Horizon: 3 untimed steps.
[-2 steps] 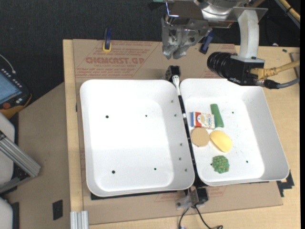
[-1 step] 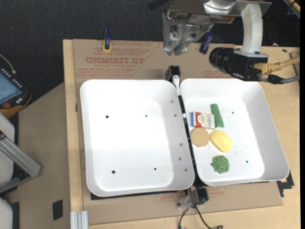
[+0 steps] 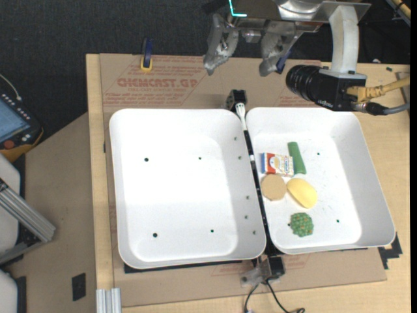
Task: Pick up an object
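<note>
My gripper (image 3: 242,62) hangs high over the far edge of the bench, above the gap between the two bins, its two fingers spread wide apart and holding nothing. In the right bin (image 3: 355,142) lie several objects: a green stick (image 3: 296,157), a small red, white and blue packet (image 3: 277,164), a tan round piece (image 3: 273,188), a yellow lemon-like piece (image 3: 302,192) and a green broccoli-like piece (image 3: 301,224). They cluster near the bin's left side, well below the gripper.
The left bin (image 3: 130,175) stands beside the right one, joined by a black clip (image 3: 236,99) at the far rim. A blue and yellow clamp (image 3: 147,58) sits on the cardboard sheet (image 3: 163,77) behind the bins.
</note>
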Tool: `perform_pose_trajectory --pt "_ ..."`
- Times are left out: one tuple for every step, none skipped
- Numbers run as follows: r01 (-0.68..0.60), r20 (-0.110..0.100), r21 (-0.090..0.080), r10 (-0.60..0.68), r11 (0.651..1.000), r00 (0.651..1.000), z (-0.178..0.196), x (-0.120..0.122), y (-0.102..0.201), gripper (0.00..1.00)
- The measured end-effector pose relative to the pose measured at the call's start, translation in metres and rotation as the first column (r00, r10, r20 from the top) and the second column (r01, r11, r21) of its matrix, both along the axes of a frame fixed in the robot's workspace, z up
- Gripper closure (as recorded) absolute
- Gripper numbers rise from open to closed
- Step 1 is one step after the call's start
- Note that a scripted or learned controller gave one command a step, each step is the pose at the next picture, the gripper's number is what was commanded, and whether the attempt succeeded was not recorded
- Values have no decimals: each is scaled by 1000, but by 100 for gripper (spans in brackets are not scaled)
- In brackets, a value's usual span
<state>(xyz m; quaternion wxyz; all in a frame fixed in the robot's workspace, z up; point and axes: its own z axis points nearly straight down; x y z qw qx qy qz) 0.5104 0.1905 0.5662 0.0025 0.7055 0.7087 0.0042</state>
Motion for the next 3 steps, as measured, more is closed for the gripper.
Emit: perform_pose_trajectory --pt "-1 4 1 1 1000 1000 11 0 1 100" --pt "-1 3 1 1 1000 1000 10 0 1 0" --pt "-2 6 2 2 1000 1000 21 1 2 100"
